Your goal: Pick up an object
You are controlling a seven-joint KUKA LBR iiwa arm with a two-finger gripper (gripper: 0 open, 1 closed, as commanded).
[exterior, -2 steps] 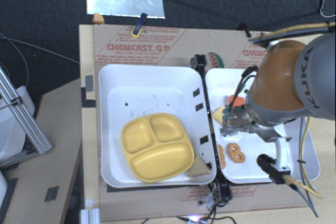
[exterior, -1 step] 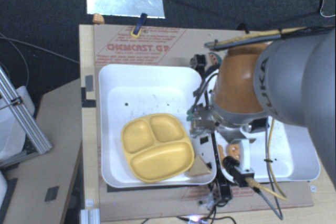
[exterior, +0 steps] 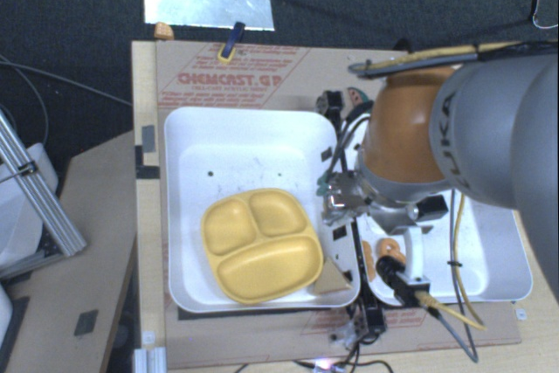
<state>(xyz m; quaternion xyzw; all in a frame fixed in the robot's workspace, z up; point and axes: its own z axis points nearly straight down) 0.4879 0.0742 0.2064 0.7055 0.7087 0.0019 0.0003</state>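
At eight o'clock of my grey, orange-banded arm (exterior: 489, 127), a plain yellow plate (exterior: 262, 245) lies in a white bin (exterior: 227, 148).

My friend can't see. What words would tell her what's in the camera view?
A yellow divided plate lies in the left white bin, toward its front. The grey and orange robot arm reaches in from the right, over the divide and the right bin, where a small orange-brown thing lies under it.

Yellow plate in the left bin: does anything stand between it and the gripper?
Nothing visible does. The yellow plate lies bare in the left bin, and the gripper hangs beside its right edge, by the bin's wall.
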